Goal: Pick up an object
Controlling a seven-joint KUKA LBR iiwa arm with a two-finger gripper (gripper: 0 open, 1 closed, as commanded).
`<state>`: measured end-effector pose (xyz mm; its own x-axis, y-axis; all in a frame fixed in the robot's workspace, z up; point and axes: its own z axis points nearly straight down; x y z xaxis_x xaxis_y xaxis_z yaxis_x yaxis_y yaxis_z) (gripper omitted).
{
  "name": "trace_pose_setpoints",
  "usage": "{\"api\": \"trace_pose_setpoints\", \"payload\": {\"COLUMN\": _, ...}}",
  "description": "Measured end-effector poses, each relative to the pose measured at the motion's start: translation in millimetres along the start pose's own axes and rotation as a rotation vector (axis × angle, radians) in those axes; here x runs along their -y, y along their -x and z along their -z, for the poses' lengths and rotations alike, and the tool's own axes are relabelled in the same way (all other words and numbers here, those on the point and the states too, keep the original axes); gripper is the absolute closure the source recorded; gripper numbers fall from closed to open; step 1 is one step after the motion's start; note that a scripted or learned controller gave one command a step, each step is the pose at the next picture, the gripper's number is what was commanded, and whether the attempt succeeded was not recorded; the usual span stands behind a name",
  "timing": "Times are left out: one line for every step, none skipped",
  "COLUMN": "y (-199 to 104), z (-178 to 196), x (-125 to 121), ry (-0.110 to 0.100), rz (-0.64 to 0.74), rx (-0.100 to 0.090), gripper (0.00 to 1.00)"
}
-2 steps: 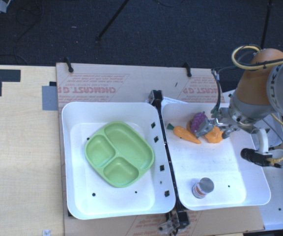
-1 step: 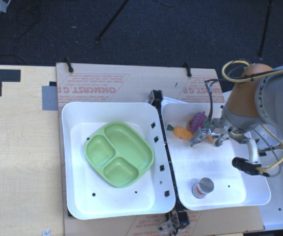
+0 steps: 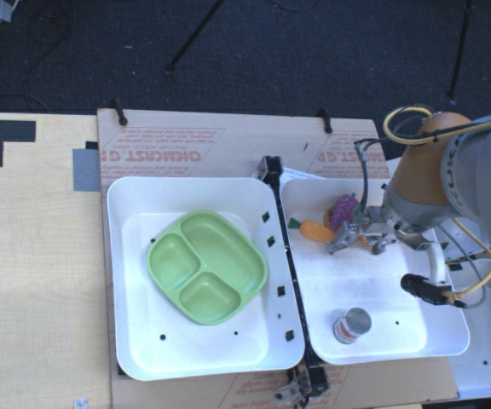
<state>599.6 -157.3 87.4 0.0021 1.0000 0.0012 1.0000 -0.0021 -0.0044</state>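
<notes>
A dark carpeted floor lies behind your pale wooden table [image 3: 32, 254], where two shallow white bins sit side by side. The left bin [image 3: 135, 348] holds a green divided plastic plate [image 3: 207, 267]. In the right bin [image 3: 399, 339], the claw [image 3: 361, 239] is low beside an orange toy carrot [image 3: 316, 230] and a purple grape cluster [image 3: 343, 210]; a small metal can [image 3: 351, 325] stands well apart. This looks like the approach step. You cannot tell the claw's state; next, centre it on the carrot.
</notes>
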Motion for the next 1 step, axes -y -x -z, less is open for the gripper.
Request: {"api": "trace_pose_setpoints", "payload": {"y": 0.7, "z": 10.4, "x": 0.1, "ry": -0.001, "rz": -0.002, "rx": 0.0, "gripper": 1.0}}
